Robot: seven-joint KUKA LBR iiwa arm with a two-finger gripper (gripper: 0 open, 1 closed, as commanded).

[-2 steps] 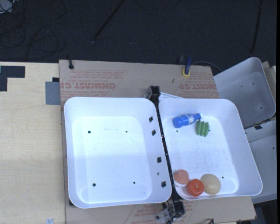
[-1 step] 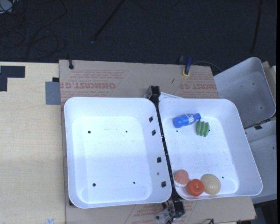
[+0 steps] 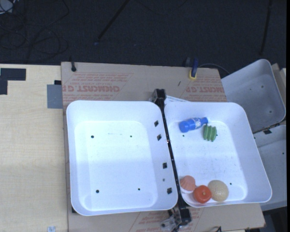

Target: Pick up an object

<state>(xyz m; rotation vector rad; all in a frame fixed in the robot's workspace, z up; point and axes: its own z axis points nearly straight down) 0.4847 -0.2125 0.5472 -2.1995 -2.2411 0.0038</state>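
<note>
Camera view: right bin [image 3: 241, 129] holds everything pickable. Blue bottle [image 3: 193, 124] lies at about 11 o'clock in that bin, long axis running 8 to 2 o'clock, cap toward 2. Green ridged piece [image 3: 210, 132] just beside it at its 4 o'clock, apart. At the bin's 6 o'clock corner sit a pink ball [image 3: 187, 182], red ball [image 3: 202, 194] and tan ball [image 3: 218, 190], bunched and touching. Jaw state: cannot tell. Judgement: bottle is the clearest target, gripped across its short axis.
</note>
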